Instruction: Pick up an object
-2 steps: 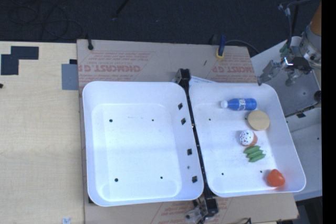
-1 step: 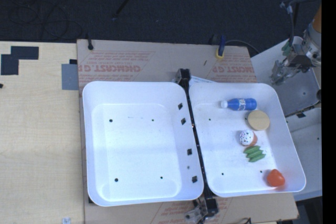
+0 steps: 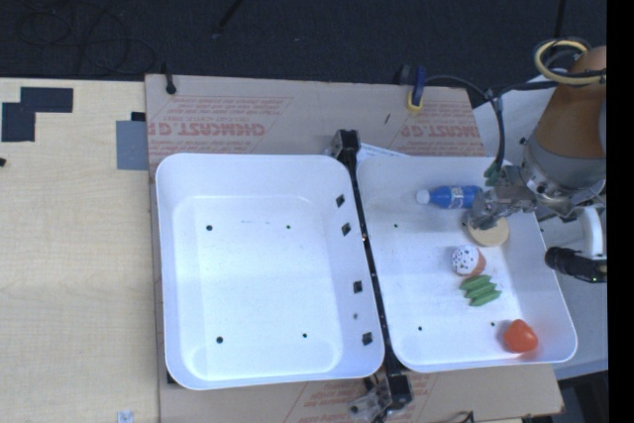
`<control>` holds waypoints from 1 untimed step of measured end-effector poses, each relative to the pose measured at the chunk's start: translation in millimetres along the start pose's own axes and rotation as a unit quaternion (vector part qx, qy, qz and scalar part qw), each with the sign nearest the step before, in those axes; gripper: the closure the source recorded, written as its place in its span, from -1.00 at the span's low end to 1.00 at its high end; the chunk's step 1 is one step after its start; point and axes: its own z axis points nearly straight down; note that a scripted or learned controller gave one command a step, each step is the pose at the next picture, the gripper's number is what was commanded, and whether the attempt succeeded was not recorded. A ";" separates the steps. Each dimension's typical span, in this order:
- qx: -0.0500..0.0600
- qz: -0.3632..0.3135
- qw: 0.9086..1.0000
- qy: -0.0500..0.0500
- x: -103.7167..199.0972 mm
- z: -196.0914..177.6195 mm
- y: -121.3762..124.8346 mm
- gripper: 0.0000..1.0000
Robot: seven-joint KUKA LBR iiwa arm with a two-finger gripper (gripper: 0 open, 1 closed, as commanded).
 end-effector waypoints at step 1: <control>-0.007 0.000 1.000 -0.002 -2.1 -7.8 3.9 -1.00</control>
